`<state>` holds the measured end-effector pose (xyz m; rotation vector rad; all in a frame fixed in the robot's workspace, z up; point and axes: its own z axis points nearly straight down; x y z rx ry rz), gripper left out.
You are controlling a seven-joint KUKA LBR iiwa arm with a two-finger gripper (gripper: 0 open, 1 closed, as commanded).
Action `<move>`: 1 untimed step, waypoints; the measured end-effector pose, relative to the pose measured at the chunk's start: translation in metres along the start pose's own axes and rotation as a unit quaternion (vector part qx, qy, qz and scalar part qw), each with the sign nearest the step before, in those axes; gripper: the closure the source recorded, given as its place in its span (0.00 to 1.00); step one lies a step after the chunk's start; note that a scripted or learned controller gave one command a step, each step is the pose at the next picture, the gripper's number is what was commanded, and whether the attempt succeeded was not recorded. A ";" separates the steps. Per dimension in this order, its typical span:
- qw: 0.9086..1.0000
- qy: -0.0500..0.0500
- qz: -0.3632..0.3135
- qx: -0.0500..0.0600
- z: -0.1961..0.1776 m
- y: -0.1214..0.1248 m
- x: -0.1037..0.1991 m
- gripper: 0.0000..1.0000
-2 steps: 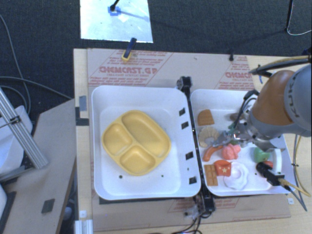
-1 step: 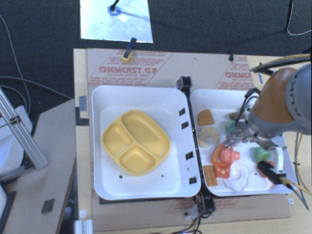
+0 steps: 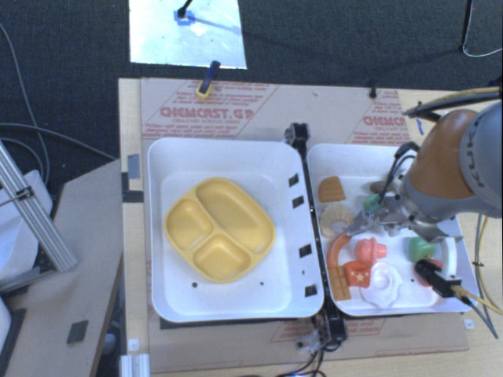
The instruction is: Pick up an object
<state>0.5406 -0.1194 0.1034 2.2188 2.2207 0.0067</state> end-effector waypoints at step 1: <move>1.000 -0.001 0.000 0.001 0.021 -0.035 0.011 0.00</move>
